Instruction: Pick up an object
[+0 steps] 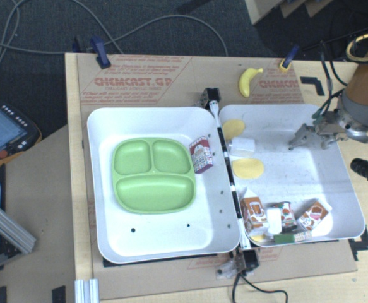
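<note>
My tool (310,136) over the right bin (335,188) – whether spread or pressed, I cannot tell.
Nearest, small cartons (284,216) crowd that bin's front edge; farther, yellow pieces (247,167) – beyond, a banana (249,81) on the desk (146,81).

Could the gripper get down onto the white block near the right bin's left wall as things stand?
Probably yes. The gripper hangs over bare floor of the right bin, and the white block lies open from above, though a yellow slice sits close beside it.
</note>
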You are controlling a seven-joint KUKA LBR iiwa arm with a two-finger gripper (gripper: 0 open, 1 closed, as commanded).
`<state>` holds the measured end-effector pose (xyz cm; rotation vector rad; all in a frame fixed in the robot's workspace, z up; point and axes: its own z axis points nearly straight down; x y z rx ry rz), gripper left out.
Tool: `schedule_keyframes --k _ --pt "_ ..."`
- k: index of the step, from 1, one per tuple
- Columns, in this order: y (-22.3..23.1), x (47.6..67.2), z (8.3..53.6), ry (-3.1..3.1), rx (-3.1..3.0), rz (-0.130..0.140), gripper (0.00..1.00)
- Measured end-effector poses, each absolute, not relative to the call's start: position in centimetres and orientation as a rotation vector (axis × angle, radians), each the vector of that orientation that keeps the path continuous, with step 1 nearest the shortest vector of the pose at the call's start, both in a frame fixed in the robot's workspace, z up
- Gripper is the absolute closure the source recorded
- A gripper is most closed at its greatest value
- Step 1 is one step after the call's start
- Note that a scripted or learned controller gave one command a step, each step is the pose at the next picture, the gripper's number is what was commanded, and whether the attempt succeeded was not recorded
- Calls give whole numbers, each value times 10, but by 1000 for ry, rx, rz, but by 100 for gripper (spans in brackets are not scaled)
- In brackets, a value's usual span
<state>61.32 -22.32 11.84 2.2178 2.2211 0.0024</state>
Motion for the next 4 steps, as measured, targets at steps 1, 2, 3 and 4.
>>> schedule_keyframes --k 1,2,3,4 --pt "-219 604 84 2232 2220 8 0" --pt "-220 555 85 2230 2223 6 0" --pt "-142 479 84 2223 2222 0 0" --pt "-143 481 95 2217 2219 5 100"
